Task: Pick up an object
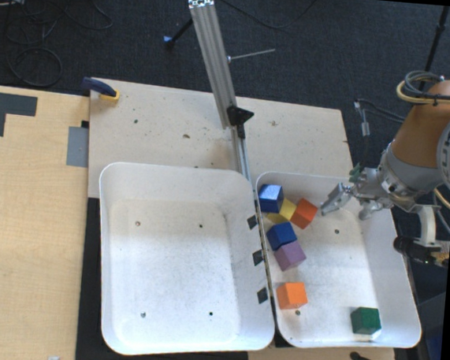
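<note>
A pale wooden table (23, 219) carries two shallow white plastic bins: the left bin (177, 180) and the right bin (395, 267). The grey arm's pincer (335, 200) hangs above the right bin's upper part, fingers spread, nothing between them. Just beside it lie clustered cubes: blue (270, 196), yellow (287, 210), orange (304, 213), dark blue (281, 234), purple (290, 255). Another orange cube (292, 295) and a green cube (366, 320) sit lower.

Seven coloured blocks (290, 255) lie in right bin (389, 286)

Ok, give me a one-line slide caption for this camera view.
KUKA arm's gripper poised over the right bin, beside a cluster of coloured blocks; nothing seen in its grasp.
</note>
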{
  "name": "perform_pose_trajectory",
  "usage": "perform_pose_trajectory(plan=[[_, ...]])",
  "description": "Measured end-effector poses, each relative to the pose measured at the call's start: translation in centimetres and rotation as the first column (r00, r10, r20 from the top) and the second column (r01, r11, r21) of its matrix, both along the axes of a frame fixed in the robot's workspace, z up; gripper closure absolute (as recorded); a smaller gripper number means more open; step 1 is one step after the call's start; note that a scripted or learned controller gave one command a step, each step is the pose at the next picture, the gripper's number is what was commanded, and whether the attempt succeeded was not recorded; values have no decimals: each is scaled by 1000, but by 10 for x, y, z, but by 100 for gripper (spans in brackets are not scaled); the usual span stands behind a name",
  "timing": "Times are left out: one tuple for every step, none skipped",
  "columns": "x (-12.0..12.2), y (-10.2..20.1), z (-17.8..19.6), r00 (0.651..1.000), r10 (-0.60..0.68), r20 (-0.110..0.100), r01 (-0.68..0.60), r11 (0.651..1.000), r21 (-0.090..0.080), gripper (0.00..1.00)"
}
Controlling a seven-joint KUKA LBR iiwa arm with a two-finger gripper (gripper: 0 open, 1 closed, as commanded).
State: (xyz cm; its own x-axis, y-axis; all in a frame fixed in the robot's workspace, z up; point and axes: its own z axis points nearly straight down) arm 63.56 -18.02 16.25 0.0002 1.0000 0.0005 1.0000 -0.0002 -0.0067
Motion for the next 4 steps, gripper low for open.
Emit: perform_pose_trajectory(plan=[[1,-5,-40,1000,1,16,-1,1000,-4,0],[0,-4,-46,1000,0,9,0,1000,-2,0],[-2,-5,-38,1000,-1,4,1,1000,-1,100],[5,-1,22,1000,1,12,-1,1000,-1,100]])
